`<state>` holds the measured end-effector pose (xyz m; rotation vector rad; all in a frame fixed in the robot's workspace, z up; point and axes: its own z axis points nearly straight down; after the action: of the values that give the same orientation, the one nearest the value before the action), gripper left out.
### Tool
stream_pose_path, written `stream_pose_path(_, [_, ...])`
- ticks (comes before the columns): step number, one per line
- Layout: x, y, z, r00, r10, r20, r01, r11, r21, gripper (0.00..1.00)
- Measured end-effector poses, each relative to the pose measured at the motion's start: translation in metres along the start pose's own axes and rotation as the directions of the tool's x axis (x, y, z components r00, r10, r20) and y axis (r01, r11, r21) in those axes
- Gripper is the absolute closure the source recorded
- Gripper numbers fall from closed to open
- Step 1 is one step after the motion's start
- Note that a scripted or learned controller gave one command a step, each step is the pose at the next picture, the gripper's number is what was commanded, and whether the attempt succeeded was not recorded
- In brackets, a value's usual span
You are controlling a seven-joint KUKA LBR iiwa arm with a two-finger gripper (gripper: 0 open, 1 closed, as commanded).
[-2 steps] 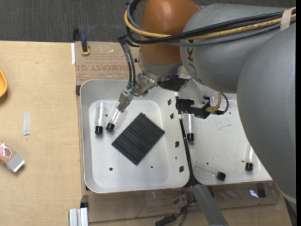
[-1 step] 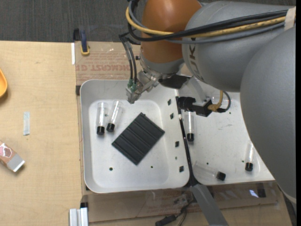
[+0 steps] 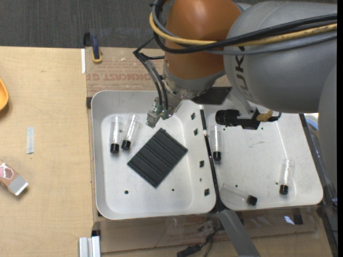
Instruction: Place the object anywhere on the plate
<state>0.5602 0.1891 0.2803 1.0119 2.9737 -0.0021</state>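
- The black ribbed plate (image 3: 157, 157) lies flat and turned diamond-wise in the middle of the left bin (image 3: 107, 197).
- The gripper (image 3: 156, 113) hangs near the plate's upper corner, toward the bin's back; whether it is open or holds anything cannot be told.
- Two clear tubes with black caps (image 3: 121, 135) lie side by side just left of the plate, apart from it.
- The right bin (image 3: 305, 197) holds another capped tube (image 3: 215, 142) along the divider, one more tube (image 3: 285, 177) near its right side, and a small black piece (image 3: 251, 199).
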Motion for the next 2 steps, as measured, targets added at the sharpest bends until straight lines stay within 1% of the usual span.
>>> stream_pose_path(1, [-0.0085, -0.0174, 0.0762, 0.996, -0.088, -0.001, 0.088, 0.996, 0.001, 1.0])
stream_pose_path(2, [-0.0085, -0.0174, 0.0762, 0.996, -0.088, -0.001, 0.088, 0.996, 0.001, 0.0])
